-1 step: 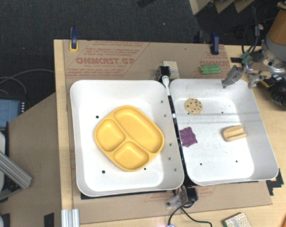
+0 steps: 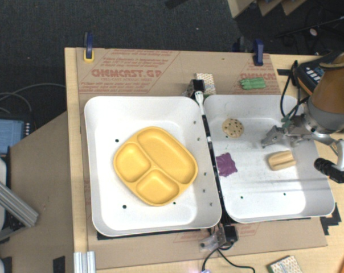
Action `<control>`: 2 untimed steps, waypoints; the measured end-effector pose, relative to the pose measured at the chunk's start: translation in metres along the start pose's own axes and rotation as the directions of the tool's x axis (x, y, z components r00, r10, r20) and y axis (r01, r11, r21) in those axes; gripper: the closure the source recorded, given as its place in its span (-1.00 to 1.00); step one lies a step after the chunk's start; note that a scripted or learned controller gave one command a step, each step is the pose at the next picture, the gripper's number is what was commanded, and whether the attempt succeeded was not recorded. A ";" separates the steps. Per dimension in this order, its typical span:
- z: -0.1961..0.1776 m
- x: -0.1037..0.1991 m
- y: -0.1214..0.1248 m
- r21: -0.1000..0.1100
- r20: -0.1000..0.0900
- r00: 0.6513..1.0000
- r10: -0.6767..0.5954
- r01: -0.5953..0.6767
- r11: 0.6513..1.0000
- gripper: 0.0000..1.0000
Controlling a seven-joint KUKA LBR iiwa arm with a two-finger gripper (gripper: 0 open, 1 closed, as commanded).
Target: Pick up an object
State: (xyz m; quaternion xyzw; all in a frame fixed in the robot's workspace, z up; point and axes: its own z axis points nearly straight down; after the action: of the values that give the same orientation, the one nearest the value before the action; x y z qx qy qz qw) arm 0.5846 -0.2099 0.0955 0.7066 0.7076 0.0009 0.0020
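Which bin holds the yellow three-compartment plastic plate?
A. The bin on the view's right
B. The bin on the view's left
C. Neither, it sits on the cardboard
B: the yellow three-compartment plastic plate lies in the left white bin, alone there.

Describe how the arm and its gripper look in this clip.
The arm enters from the right: a rounded orange band above a grey wrist section. Black cables loop beside it. The gripper is bare grey metal, with thin angular fingers. A black fitting sticks out below the wrist.
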 end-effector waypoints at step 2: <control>-0.001 -0.009 -0.048 -0.001 -0.009 1.000 -0.004 0.004 1.000 1.00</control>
State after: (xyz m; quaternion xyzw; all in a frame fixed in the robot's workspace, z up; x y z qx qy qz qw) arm 0.5367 -0.2186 0.0963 0.7054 0.7088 0.0044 -0.0010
